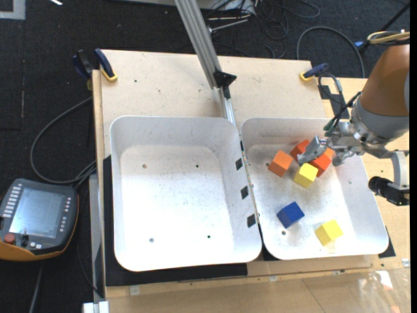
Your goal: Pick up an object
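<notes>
In the right bin lie several small blocks. An orange block sits beside a yellow block. Two red-orange blocks are bunched at the back, partly covered by the gripper. A blue block and a second yellow block lie nearer the front. My gripper hangs low over the red-orange blocks, its grey fingers down among them. Whether anything sits between the fingers is hidden.
The left bin stands next to the right one, with a black-marked divider between them. A metal camera pole slants up from the back. A teach pendant lies off the bench at left.
</notes>
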You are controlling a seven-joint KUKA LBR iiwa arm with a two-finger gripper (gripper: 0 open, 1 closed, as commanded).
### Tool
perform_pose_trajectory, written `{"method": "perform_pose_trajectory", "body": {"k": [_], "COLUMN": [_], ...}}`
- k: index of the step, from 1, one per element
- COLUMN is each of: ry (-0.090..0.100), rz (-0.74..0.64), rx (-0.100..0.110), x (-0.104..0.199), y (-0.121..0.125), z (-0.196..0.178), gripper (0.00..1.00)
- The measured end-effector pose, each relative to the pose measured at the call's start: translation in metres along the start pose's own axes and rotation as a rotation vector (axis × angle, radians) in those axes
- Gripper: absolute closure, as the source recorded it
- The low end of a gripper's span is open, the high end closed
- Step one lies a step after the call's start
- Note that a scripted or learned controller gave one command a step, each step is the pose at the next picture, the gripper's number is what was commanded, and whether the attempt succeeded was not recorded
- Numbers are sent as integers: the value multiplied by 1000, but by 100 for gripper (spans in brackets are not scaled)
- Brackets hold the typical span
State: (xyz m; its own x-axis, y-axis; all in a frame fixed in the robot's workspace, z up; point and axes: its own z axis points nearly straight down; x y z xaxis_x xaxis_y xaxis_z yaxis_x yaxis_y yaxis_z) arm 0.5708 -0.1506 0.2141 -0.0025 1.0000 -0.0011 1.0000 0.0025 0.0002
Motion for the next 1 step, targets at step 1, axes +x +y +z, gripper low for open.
{"method": "perform_pose_trajectory", "body": {"k": [1], "ry": [-3], "rz": [1], "rx": [-15], "x": [-1], "y": [39], "z": [90], "gripper": [0]}}
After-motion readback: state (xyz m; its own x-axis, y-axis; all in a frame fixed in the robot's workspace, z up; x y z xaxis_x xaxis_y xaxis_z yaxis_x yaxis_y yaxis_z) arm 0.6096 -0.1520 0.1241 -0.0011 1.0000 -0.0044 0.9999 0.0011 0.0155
